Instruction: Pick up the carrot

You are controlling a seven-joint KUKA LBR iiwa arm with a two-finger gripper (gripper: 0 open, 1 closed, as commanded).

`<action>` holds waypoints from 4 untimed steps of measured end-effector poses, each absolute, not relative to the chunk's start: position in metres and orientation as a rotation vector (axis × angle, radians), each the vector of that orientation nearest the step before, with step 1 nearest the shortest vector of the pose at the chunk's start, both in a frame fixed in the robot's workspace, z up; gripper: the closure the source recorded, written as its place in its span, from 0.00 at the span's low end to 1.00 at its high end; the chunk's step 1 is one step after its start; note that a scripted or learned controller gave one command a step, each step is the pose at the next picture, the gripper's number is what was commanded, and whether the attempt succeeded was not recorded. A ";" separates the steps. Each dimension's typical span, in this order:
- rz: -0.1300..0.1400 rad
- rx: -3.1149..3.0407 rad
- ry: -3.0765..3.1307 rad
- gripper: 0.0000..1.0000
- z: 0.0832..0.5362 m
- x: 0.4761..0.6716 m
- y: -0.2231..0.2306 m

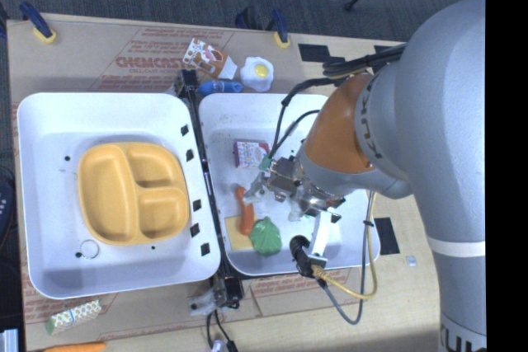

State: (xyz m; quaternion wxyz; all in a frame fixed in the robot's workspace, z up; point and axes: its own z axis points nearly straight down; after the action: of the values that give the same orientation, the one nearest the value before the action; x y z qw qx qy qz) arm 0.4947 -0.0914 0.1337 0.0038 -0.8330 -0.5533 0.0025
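Observation:
The carrot (246,213), small and orange, lies in the right bin (216,118) near its left wall, pointing roughly front to back. Just in front of it sits a green leafy vegetable (266,237), and a flat yellow piece (236,238) lies beside that. My gripper (271,180) hangs low over the bin, just right of and slightly behind the carrot, below the orange wrist band (338,136). The bulky arm covers much of the bin's right half.
A red-and-white packet (250,152) lies behind the carrot. The left bin (41,177) holds a yellow divided plate (132,192). Behind the bins sit a snack bag (204,56), a blue item (221,86) and a white-and-yellow toy (257,72). A cable (346,293) loops over the front rim.

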 end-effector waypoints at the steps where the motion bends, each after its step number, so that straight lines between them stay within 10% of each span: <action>1: 0.010 -2.606 -1.735 1.00 0.143 0.495 -0.091; 2: 0.011 -2.605 -1.737 0.00 0.143 0.495 -0.091; 3: 0.013 -2.600 -1.738 1.00 0.153 0.495 -0.091; 4: 0.013 -2.601 -1.738 0.00 0.153 0.495 -0.091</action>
State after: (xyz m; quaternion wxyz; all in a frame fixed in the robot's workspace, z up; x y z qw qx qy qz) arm 0.4950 -0.0906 0.1530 0.0066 -0.8314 -0.5556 0.0043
